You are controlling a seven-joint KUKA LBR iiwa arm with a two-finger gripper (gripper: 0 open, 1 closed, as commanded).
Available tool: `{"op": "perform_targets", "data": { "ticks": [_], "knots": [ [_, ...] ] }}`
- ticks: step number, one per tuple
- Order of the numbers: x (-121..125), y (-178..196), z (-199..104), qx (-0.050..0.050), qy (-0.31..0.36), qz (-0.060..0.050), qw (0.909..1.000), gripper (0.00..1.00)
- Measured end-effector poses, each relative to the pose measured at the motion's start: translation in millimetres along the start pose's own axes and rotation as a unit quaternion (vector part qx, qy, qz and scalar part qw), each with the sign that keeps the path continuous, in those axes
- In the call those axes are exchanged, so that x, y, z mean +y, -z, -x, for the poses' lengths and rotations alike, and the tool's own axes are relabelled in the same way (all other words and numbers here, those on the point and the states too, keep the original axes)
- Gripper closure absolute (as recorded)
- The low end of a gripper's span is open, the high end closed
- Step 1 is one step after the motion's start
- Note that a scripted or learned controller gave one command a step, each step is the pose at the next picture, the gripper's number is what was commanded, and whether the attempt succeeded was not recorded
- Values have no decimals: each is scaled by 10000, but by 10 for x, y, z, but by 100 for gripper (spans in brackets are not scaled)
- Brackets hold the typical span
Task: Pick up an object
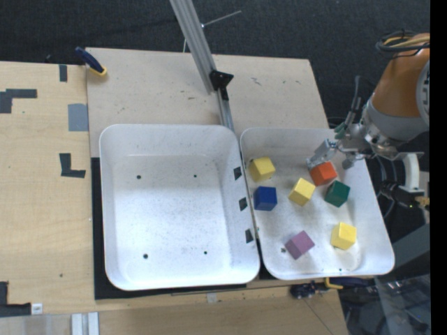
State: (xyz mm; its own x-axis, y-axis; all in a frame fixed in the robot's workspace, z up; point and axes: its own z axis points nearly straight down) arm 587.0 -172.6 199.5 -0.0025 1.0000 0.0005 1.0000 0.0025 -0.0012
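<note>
The right white bin (pixel 279 135) holds several small cubes: a yellow one (pixel 262 167), a blue one (pixel 265 198), a second yellow one (pixel 302 191), an orange one (pixel 323 173), a green one (pixel 337 193), a third yellow one (pixel 343 235) and a purple one (pixel 299 243). My gripper (pixel 334 158) hangs over the bin's upper right part, directly above and behind the orange cube. It looks open, with a finger (pixel 320 152) to the left and another to the right of that cube's top. Nothing is lifted between them.
The left white bin (pixel 167 135) lies beside the right one, and their rims meet near the middle. A slanted metal rail (pixel 195 37) runs down to a black bracket (pixel 221 80) at the bins' far edge. A blue and yellow clamp (pixel 91 61) lies on the bench at far left.
</note>
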Motion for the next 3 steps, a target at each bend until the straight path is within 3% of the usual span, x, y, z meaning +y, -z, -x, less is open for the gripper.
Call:
{"op": "perform_targets", "data": {
  "ticks": [1, 2, 3],
  "knots": [
    [0, 0, 1, 0, -1, 0, 10000, 0],
    [44, -454, 17, -6, -4, -21, 10000, 0],
    [65, -842, 83, -42, -15, 28, 10000, 0]
  ]
}}
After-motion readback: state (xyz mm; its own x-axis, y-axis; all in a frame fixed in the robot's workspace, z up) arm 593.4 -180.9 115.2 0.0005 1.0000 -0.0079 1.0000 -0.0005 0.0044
